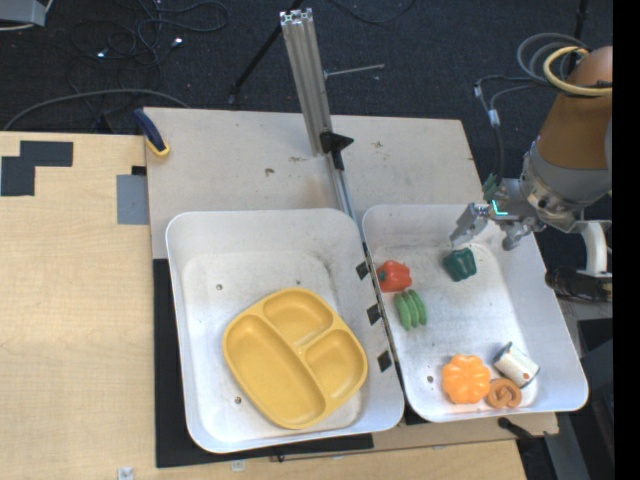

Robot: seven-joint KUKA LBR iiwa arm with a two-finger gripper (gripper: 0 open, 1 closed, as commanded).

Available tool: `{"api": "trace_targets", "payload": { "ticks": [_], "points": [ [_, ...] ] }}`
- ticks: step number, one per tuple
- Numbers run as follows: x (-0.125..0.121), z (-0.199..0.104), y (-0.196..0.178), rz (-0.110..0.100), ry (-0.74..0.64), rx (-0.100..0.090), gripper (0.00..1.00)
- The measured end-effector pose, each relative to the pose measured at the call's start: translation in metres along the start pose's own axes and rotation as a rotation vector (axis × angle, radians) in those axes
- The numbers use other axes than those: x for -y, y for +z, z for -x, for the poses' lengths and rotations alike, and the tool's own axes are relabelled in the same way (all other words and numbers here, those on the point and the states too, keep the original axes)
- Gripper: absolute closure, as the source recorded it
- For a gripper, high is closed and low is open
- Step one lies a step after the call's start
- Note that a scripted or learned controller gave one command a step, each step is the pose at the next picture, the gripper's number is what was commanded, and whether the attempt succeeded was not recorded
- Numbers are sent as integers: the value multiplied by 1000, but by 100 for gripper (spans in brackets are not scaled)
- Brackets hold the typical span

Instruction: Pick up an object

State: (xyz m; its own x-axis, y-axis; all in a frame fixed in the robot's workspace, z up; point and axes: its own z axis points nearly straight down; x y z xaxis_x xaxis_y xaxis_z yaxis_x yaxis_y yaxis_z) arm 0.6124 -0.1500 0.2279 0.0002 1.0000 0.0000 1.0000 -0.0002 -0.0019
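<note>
Dark green block (460,264), right bin's upper part

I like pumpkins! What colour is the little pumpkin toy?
Orange; the pumpkin shows best in the camera view.

1. Plainly a robotics lab, not a home kitchen.
2. Grey KUKA arm (572,138) reaching over a plywood bench (400,158) with two white bins (200,258).
3. Aluminium extrusion post (306,78) bolted upright behind the bins.
4. Loose black cables (170,18) strewn across dark carpet.
5. Toy plastic food and a yellow divided tray (293,356) as test props.
</note>
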Motion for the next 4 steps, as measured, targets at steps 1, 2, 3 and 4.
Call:
{"api": "trace_targets", "payload": {
  "ticks": [1,2,3,4],
  "points": [
    [0,0,0,1,0,0,0],
    [0,4,64,-7,1,-1,0],
    [11,6,115,-7,1,-2,0],
    [10,6,138,1,0,-1,0]
  ]
}}
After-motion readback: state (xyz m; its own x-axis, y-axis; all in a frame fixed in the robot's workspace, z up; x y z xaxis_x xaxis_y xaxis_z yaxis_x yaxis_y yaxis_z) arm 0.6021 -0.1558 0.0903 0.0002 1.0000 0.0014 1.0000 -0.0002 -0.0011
